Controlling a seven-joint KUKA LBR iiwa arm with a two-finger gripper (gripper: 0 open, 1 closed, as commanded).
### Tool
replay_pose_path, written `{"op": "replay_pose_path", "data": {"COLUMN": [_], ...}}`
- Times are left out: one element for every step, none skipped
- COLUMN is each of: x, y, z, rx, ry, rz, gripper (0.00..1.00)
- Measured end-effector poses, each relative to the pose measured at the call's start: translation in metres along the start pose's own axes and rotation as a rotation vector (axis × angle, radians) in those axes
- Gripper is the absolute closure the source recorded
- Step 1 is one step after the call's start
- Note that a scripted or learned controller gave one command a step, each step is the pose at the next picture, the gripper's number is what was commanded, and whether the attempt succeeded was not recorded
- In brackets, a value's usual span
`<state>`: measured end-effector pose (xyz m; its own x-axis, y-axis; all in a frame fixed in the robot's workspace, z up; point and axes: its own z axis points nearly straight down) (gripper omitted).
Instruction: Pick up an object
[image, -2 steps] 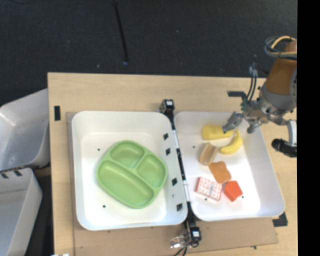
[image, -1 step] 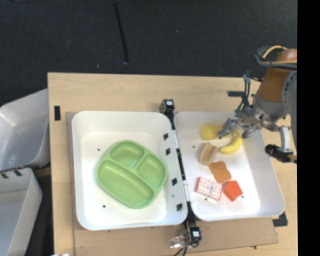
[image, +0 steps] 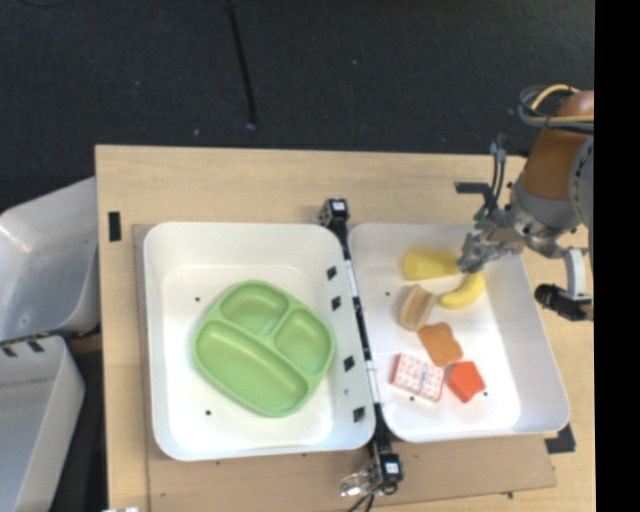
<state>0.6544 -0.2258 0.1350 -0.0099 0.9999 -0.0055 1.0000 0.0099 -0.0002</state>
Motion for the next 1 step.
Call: {"op": "replay_pose_path", "data": {"x": [0.0078], "y": [-0.0014], "z": [-0.0574], "rx": [-0.006], "ry": [0.004], "rz": [0.006], "gripper": [1.0]}}
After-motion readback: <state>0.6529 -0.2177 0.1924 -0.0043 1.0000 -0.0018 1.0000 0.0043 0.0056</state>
